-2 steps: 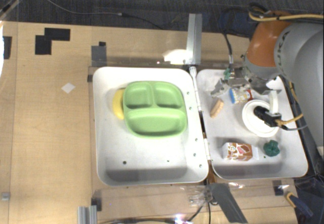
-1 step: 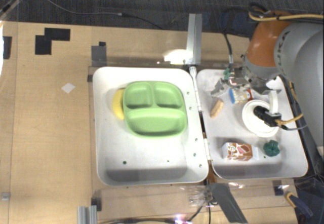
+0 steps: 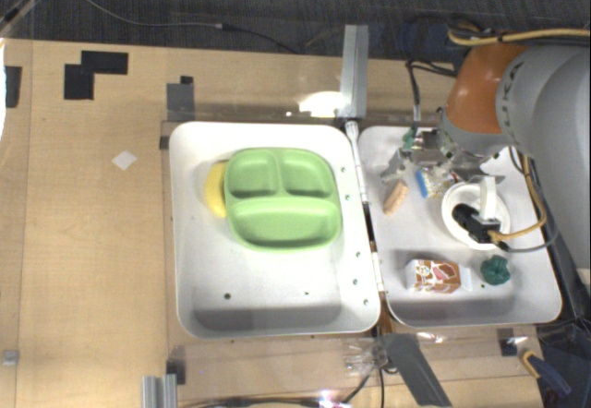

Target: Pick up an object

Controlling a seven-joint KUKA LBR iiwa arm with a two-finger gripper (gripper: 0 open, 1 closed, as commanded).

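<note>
Packet lies apart; tool hangs over right bin

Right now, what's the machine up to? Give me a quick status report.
Pincer low in right bin, above tan stick. Nothing seen held. White cup and blue piece crowd close beside.

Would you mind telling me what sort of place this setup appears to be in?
Probably a robotics lab or test cell: a grey arm reaches over two white bins holding assorted items like a green divided plate, with loose cables across the carpet.
</note>
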